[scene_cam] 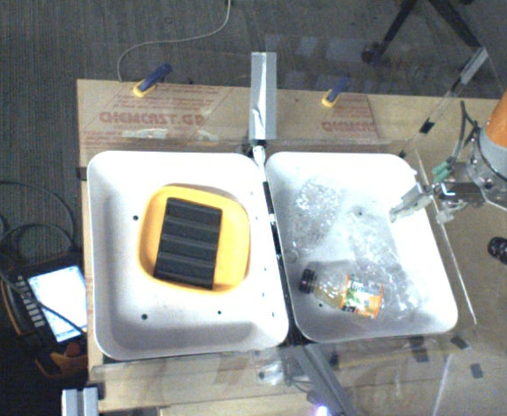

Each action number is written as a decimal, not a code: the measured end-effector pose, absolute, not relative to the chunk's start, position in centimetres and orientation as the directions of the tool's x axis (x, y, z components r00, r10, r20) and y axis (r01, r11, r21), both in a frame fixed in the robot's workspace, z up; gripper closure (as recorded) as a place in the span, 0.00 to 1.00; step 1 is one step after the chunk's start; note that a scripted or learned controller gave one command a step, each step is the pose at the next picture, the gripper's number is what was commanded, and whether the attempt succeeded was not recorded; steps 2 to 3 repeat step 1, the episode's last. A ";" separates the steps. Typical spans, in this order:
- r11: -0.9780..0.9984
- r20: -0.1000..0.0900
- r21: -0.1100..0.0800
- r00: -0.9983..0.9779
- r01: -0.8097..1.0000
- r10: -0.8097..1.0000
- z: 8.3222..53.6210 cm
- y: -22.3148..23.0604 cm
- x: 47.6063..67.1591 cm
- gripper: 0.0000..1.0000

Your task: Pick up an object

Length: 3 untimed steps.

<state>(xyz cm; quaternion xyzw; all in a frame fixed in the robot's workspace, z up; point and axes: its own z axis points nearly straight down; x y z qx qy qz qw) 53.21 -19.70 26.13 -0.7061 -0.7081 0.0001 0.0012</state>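
A small bottle [344,292] with a black cap and an orange label lies on its side near the front of the right bin [426,315]. Crumpled clear plastic [318,206] lies behind it, and more clear plastic [379,254] sits beside it. In the left bin [114,319] rests a yellow block topped by a black ridged pad [188,241]. My gripper [411,201] hangs over the right bin's far right edge, well above and to the right of the bottle. Nothing is seen in its grasp.
A metal divider post [263,102] stands behind the seam between the bins. Two blue-and-yellow clamps [152,79] [335,90] sit on the brown board behind. Cables and a lit tablet [52,297] lie on the floor to the left.
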 end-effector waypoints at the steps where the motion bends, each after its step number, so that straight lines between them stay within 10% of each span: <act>1: 0.190 -0.004 0.017 -0.190 0.982 0.982 14.4 -21.6 54.7 0.00; 3: 0.190 -0.004 0.017 -0.190 0.982 0.982 14.4 -21.6 54.7 0.00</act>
